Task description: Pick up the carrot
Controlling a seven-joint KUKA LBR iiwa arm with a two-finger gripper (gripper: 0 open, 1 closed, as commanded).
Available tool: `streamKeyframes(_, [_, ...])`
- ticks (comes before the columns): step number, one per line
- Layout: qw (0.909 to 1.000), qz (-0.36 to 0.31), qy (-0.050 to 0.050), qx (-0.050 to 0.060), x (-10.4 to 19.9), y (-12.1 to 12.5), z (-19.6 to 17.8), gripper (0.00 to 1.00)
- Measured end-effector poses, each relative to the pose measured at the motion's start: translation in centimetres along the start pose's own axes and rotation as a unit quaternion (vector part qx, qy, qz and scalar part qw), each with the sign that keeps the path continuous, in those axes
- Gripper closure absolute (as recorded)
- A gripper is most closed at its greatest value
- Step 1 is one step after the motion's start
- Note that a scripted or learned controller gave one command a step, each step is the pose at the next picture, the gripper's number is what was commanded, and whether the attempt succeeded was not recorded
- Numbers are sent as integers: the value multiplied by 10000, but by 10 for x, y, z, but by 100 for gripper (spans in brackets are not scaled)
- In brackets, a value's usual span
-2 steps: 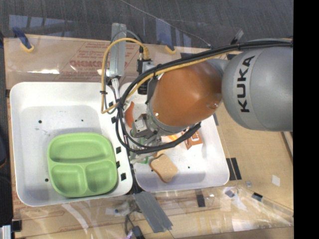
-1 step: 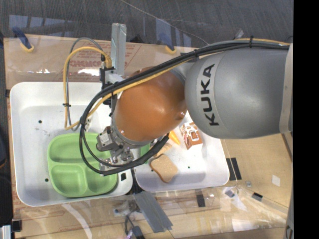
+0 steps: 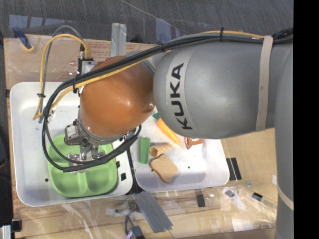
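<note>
The left bin (image 3: 22, 148) sits on the table (image 3: 249, 153) with its white floor showing along the left and lower edges. Inside it lies a green divided tray (image 3: 92, 178), with shallow compartments visible toward its near side; the far part of the tray is covered by the arm's wrist hardware. Yellow and black cables (image 3: 47, 91) loop over the left bin's far half and curve down across the tray.

The pincer (image 3: 83, 151) hangs over the green tray, below the orange band (image 3: 114, 96) of the arm. Its metal parts are seen from above and crowded by cables, so I cannot tell how it stands, nor whether anything is in it.

The right bin (image 3: 214, 171) touches the left one along their shared wall. Just inside that wall a small green block (image 3: 144, 150) stands roughly upright. Beside it to the right lies a tan, bread-like slice (image 3: 164, 167), with a smaller tan piece (image 3: 160, 149) just above it. The carrot (image 3: 167, 131) lies in this right bin, orange and slanted, its upper end with a hint of green passing under the grey KUKA arm (image 3: 214, 88); it is well apart from the pincer. Further right, a reddish-brown item (image 3: 193, 143) peeks out from under the arm, mostly hidden.
</note>
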State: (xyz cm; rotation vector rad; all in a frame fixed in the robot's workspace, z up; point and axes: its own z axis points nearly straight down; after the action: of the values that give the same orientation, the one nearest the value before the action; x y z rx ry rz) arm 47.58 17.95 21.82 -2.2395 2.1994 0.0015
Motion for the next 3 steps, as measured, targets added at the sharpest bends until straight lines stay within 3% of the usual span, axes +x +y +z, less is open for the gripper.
streamKeyframes(1, [10000,-49,3,4,-40,-1,-21,100])
streamKeyframes(2, [9899,1416,22,-26,-38,0,58,100])
streamKeyframes(3, [9904,1380,7,-7,-41,-1,46,100])
